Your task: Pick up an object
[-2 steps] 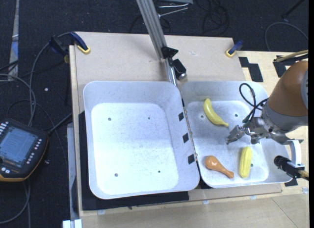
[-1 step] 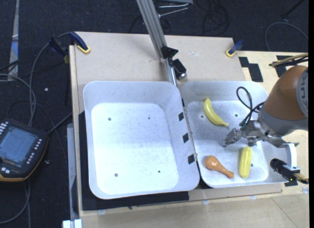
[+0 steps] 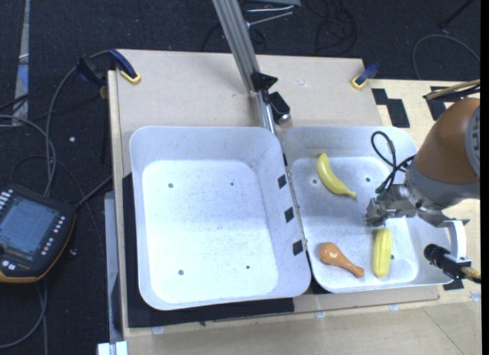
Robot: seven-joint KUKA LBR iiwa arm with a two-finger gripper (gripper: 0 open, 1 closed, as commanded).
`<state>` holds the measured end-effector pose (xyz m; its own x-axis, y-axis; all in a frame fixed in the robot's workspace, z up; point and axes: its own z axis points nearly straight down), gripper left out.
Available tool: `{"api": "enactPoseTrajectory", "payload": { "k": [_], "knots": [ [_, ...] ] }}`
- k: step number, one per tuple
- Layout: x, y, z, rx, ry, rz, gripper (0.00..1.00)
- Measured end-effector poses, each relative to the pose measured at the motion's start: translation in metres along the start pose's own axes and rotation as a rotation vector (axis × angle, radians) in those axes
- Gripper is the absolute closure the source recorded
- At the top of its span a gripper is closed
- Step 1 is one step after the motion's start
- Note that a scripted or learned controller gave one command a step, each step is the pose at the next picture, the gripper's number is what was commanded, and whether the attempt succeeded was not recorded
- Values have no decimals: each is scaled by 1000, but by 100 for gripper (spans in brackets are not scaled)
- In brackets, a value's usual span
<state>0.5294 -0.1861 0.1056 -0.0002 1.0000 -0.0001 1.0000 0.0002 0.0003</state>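
Note:
The right bin holds three objects. A yellow banana lies curved at the back of it. An orange gourd-shaped piece lies near the bin's front. A yellow corn cob lies lengthwise beside it on the right. My gripper hangs low over the bin, just above the corn cob's far end. Its tip is dark and small in the view. The grey arm with its orange band comes in from the right.
The left bin lies next to the right one on the tan bench. A slanted metal rail runs down to the seam between the bins. A handheld pendant lies on the floor at left.

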Motion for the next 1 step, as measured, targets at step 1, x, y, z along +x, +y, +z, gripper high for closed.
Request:
{"api": "enactPoseTrajectory", "payload": {
  "k": [1],
  "knots": [
    [-6, 1, -43, -3, -1, 0, 100]
  ]
}}
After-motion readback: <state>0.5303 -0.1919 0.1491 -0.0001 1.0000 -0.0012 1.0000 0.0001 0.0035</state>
